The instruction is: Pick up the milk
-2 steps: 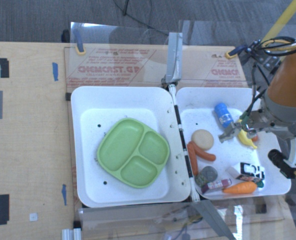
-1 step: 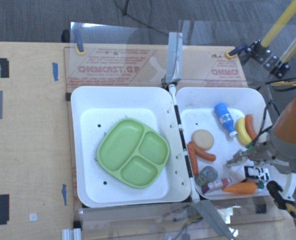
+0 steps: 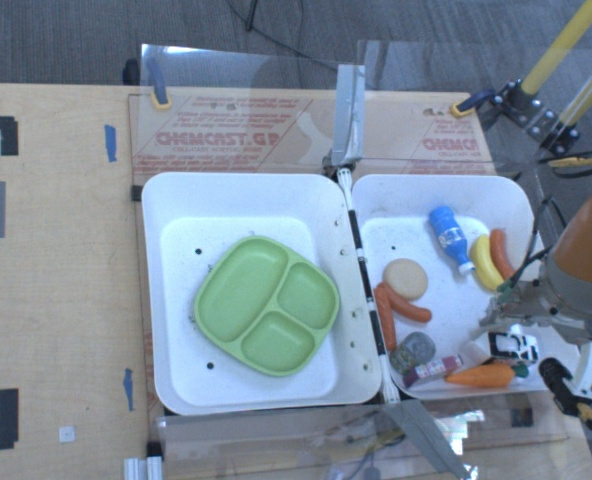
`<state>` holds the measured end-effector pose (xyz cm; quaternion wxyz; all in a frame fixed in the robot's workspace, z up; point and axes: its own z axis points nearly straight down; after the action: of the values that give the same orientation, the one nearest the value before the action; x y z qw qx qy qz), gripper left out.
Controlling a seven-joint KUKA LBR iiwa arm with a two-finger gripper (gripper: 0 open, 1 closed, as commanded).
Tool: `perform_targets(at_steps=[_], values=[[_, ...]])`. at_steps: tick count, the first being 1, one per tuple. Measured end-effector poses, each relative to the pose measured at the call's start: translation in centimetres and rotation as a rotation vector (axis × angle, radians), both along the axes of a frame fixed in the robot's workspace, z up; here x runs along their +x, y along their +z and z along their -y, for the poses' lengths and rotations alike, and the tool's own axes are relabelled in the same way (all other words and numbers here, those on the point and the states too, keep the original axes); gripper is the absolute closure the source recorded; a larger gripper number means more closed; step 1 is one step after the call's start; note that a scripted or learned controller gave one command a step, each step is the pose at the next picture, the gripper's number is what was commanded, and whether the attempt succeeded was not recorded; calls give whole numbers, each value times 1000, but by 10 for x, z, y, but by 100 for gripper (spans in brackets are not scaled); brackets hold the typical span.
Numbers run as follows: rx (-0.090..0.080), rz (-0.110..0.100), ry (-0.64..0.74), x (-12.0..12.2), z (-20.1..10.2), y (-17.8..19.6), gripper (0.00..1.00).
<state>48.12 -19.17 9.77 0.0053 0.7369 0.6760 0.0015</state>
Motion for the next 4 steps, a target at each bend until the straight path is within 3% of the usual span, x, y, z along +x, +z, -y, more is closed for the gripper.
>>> perform_targets(at_steps=[1,2,4], values=[[2,-3,156,102,28,-10,100],[2,-7,276,121,33,88,100],[-5,2,277,123,34,110,100]])
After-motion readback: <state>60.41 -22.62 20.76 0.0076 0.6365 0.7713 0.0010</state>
